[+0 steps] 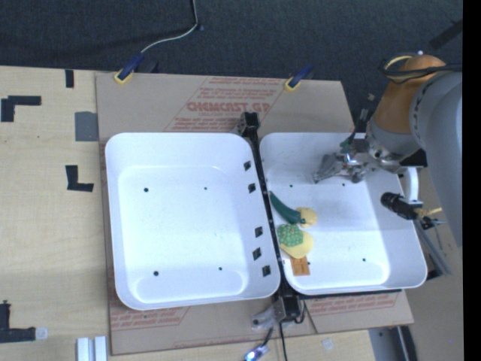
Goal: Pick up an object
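In the right bin (pixel 376 273), close to its left wall, lies a small cluster of objects: a dark green strip (pixel 282 205), a pale yellow piece (pixel 307 216), a green round textured piece (pixel 290 235) on yellow, and a small orange block (pixel 301 266). My gripper (pixel 328 171) hangs over the upper middle of the right bin, up and to the right of the cluster and apart from it. Its grey fingers point left, and nothing shows between them.
The left bin (pixel 128 201) sits beside the right one, and black clips run along the shared wall (pixel 259 201). Both bins rest on a cardboard sheet (pixel 218 104). The arm's grey body with its orange band (pixel 398 89) fills the right side.
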You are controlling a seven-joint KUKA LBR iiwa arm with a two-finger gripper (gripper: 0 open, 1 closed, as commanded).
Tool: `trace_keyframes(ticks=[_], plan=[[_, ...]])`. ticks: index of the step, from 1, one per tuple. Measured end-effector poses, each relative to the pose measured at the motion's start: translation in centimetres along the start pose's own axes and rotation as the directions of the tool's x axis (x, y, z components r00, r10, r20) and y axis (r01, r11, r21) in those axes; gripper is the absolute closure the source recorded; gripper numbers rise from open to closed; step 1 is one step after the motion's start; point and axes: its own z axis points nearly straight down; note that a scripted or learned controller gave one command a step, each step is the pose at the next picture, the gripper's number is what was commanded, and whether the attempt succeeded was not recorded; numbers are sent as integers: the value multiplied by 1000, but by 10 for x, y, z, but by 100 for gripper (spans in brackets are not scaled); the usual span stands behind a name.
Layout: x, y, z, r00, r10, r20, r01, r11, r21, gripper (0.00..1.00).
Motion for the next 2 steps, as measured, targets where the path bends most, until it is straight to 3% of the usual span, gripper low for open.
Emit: trace_keyframes(ticks=[1,2], plan=[[-22,-71,-42,1000,7,1,-7,1000,5,0],[-14,-141,2,1000,6,-2,-6,1000,7,0]])
